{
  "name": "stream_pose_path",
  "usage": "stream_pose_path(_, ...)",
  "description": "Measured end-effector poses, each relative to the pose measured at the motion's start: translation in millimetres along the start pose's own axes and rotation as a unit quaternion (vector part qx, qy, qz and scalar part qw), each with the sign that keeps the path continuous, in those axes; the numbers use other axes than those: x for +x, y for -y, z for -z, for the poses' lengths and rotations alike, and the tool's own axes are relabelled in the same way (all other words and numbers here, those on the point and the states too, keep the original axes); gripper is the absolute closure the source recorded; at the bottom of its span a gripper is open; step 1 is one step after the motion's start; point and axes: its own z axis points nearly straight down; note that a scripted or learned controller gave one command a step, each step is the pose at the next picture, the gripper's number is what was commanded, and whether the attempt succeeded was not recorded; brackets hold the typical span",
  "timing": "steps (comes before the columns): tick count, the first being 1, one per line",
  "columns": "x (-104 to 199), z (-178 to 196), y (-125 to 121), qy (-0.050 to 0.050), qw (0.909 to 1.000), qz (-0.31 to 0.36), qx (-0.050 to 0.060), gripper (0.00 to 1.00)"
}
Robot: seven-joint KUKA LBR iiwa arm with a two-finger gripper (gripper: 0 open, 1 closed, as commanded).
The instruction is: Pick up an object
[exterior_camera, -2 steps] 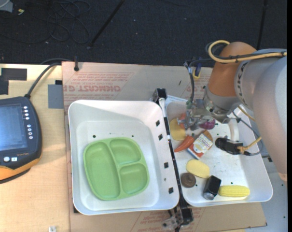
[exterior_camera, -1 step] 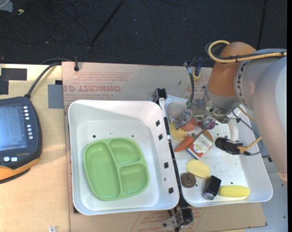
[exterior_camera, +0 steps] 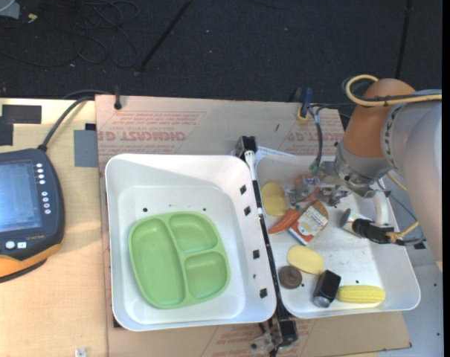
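Bench and two bins, seen from above at a slant. A cardboard sheet [exterior_camera: 172,121] with red printed lettering covers the bench. To its left lies pale wooden tabletop [exterior_camera: 61,303] bearing a teach pendant [exterior_camera: 16,207] with a lit screen. Behind the bench is a dark floor [exterior_camera: 225,28] crossed by loose cables.

The left bin [exterior_camera: 122,181] holds a green divided plate [exterior_camera: 180,259], lying flat with three compartments. The right bin [exterior_camera: 405,292] holds the loose objects. A yellow oval piece [exterior_camera: 273,197] lies by the left wall, with an orange carrot-like piece [exterior_camera: 284,220] just below it. A small red-and-white carton [exterior_camera: 312,223] lies tilted beside the carrot-like piece. Nearer the front are a second yellow oval [exterior_camera: 305,259], a brown disc [exterior_camera: 289,277], a black box-like item [exterior_camera: 326,288] and a corn cob [exterior_camera: 361,294].

The grey arm [exterior_camera: 410,147] enters from the right (orange band visible above the wrist). Its gripper [exterior_camera: 319,190] is low over the rear of the right bin, just above the carton. Clutter there blurs the view, so it cannot be told whether the gripper is spread or closed, or whether it touches anything.
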Motion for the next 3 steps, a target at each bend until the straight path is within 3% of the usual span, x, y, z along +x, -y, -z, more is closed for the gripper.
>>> stream_pose_path(1, 2, 12, 1, -0.001, 1.0, 0.002, 0.003, 1.0)
stream_pose_path(2, 5, 73, 58, -0.002, 1.0, 0.0, -0.003, 1.0)
stream_pose_path(3, 32, 92, 75, -0.001, 1.0, 0.003, -0.003, 1.0)
